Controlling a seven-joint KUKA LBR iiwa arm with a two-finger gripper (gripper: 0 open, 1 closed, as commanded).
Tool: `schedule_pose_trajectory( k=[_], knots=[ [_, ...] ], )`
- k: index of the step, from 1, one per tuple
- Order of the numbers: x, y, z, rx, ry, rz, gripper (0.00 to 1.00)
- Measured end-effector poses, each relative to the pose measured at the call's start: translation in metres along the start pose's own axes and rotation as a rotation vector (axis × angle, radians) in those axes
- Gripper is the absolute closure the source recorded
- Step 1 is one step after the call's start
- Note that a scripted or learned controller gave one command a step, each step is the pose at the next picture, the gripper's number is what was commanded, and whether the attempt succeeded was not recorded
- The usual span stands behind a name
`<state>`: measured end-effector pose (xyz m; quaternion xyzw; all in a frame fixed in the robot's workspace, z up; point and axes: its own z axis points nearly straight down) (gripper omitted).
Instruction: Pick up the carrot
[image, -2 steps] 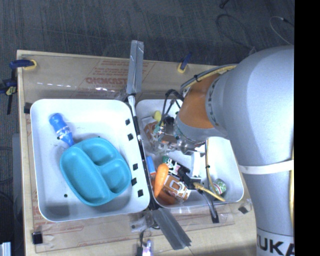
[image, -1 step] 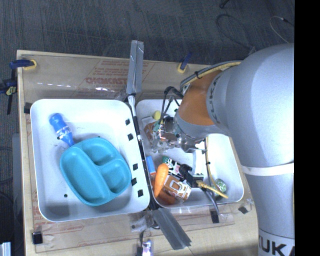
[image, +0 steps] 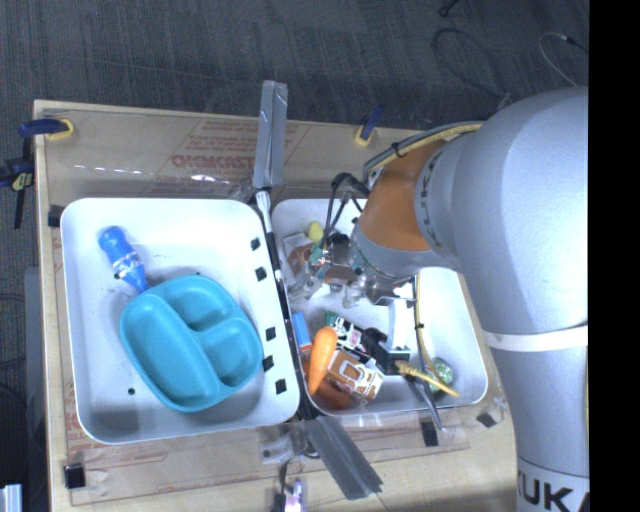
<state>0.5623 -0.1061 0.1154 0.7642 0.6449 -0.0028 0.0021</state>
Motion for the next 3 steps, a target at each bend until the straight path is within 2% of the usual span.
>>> schedule_pose_trajectory(
  k=[1, 2, 3],
  knots=[
    [-0.05, -0.039, 0.025, 0.002, 0.007, -0.108, 0.0],
    [-0.066, -0.036, 0.009, 0.0, 0.007, -0.129, 0.0],
    [-0.023, -0.067, 0.015, -0.043, -0.026, -0.012, 0.0]
  ],
)
